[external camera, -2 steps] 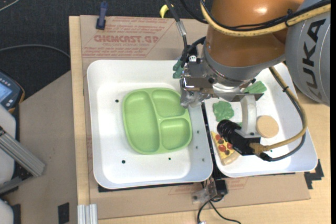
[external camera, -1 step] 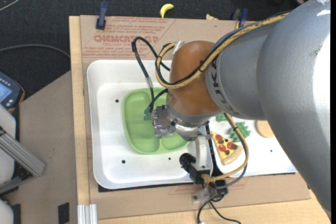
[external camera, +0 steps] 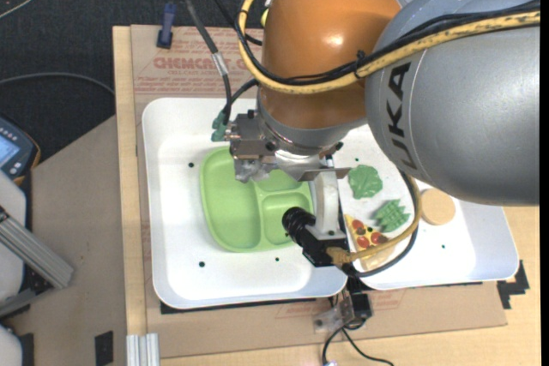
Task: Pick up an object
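two white bins point(external camera: 171, 210), one green tray point(external camera: 227, 206), two green toys point(external camera: 364, 181), one tan disc point(external camera: 437, 207).

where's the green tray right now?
The green tray lies in the left bin, toward its middle, partly under the arm's wrist. The green toy pieces sit in the right bin.

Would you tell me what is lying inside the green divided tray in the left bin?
The green divided tray shows bare green compartments where visible. Its upper right part is covered by the arm's wrist and gripper, so anything there is hidden.
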